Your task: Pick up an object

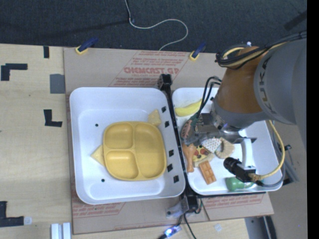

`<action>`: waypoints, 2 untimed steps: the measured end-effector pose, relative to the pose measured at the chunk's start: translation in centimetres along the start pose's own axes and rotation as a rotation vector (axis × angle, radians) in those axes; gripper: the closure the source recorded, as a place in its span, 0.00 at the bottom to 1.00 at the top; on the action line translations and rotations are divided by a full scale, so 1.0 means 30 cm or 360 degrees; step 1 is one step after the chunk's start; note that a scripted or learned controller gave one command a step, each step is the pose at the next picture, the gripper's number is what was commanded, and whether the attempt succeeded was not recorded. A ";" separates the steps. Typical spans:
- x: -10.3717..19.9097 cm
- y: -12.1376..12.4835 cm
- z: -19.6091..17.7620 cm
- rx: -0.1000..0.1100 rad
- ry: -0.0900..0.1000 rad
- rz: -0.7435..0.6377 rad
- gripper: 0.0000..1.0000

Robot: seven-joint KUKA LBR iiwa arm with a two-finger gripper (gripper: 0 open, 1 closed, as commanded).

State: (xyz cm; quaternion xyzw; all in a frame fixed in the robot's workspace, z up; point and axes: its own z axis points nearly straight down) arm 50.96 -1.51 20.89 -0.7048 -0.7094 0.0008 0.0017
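Observation:
My gripper [203, 131] is down in the right bin [264, 183], over the pile of small toy foods along its left side. Under and around it lie a yellow banana [188, 109], an orange waffle-like block [207, 172], a pizza slice piece [201, 156], a tan cookie [227, 147] and a green piece [234, 184]. The wrist and arm hide the fingertips, so nothing shows as held. The left bin [82, 133] holds a yellow divided plate [133, 150].
A pale yellow wedge [154, 117] sits at the plate's far right corner, and another yellow corner [96, 155] pokes out on its left. A black divider [172, 128] runs between the bins. A white cable [154, 24] loops behind the bench.

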 end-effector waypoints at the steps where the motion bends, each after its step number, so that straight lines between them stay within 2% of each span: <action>1: 0.169 -0.006 -0.059 -0.0004 0.0001 -0.0001 1.00; 2: 0.318 0.008 -0.081 -0.0003 0.0000 0.0000 1.00</action>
